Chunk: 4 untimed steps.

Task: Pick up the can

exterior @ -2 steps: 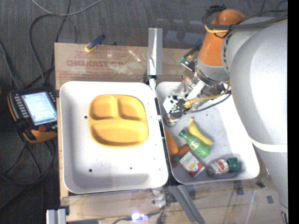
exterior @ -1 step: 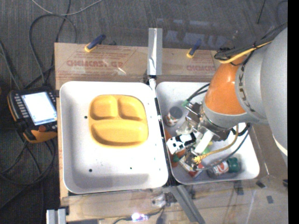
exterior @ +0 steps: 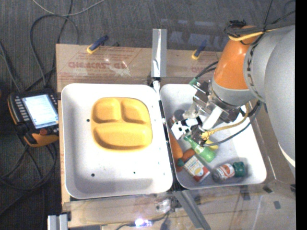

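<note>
Over the right bin [exterior: 259, 150], the gripper [exterior: 195, 120] hangs low near the bin's left-center; can't tell if it's spread or pressed together. Can [exterior: 229, 171] lies on its side near the bin's front edge, well apart from gripper. Green bottle [exterior: 200, 148] sits btwn them, w/ a carton [exterior: 196, 168] just left of the can. Left bin [exterior: 76, 176] holds a yellow tray [exterior: 122, 123].

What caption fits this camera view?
Robot arm's gripper hangs over the right bin; the can lies nearby.
</note>
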Each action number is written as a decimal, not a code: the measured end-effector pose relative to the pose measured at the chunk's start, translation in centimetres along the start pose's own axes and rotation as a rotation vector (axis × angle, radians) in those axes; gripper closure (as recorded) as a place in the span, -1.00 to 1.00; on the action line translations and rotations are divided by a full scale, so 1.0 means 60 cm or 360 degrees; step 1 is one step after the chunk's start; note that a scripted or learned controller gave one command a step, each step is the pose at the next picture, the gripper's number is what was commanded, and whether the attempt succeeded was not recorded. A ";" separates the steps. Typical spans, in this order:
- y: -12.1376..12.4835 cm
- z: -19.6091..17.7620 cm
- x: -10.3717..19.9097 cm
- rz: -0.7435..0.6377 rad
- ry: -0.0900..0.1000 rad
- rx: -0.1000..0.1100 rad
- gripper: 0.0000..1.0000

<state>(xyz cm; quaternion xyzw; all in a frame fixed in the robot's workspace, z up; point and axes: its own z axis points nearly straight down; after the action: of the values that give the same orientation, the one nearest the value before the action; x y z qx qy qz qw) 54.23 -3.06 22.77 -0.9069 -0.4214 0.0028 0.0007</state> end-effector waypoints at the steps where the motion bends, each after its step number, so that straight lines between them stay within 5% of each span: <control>1: 0.028 0.001 -0.086 0.0125 0.0000 0.0002 1.00; 2: -0.066 -0.089 -0.075 -0.0498 0.0001 -0.0002 1.00; 3: -0.028 -0.107 -0.120 -0.0454 0.0001 -0.0002 1.00; 4: 0.029 -0.146 -0.188 0.0105 -0.0001 -0.0003 1.00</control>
<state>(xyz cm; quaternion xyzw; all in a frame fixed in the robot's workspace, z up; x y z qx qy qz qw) 48.33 -12.79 31.55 -0.9203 -0.3912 0.0027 -0.0004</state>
